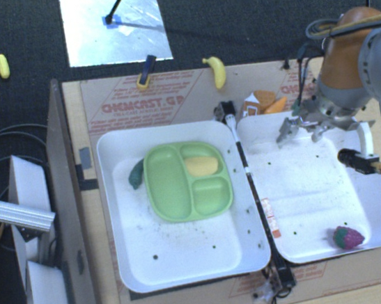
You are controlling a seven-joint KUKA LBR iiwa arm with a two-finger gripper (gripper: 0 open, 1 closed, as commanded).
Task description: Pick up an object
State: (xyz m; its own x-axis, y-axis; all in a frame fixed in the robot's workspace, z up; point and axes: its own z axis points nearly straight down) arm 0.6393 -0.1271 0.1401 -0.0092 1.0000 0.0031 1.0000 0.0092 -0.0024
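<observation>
The gripper hangs over the right bin's far end, fingers spread and grasping nothing, while the strawberry lies well apart in the near right corner

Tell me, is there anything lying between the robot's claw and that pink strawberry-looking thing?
No. In the camera view, bare white bin floor separates the gripper from the strawberry toy.
</observation>
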